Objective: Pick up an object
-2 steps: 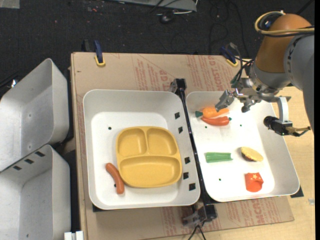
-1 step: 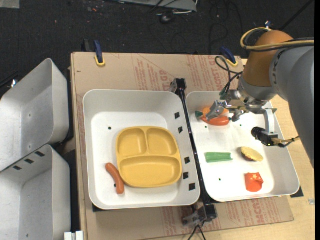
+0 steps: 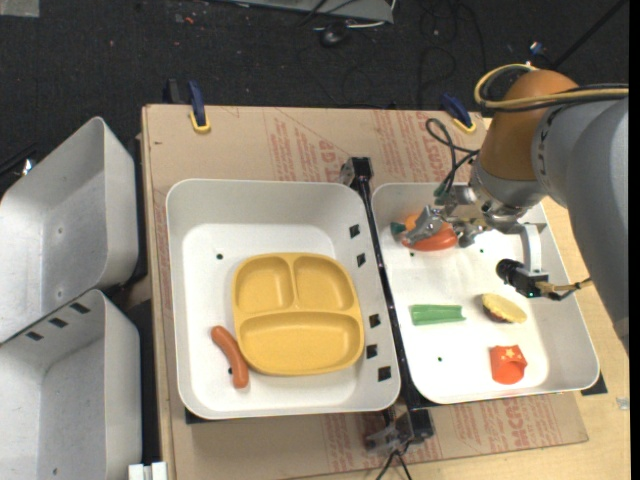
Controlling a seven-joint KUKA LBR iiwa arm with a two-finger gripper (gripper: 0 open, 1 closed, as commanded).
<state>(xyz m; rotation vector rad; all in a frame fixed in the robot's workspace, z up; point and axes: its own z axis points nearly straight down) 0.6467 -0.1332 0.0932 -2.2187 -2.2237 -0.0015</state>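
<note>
My gripper [image 3: 443,220] is low over the far left part of the right bin [image 3: 565,353], right on top of a red-orange toy food piece with a green end [image 3: 428,238]. The gripper hides part of that piece, and I cannot make out whether it is gripped. Nearer the front of the same bin lie a flat green piece [image 3: 436,314], a yellow and brown piece [image 3: 503,308] and a red piece [image 3: 508,364].
The left bin [image 3: 185,268] holds a yellow divided plate [image 3: 297,312] with a brown-orange sausage [image 3: 230,356] beside its left edge. A black divider [image 3: 375,268] runs between the bins. Two white tubs [image 3: 60,268] stand off the bench at the left.
</note>
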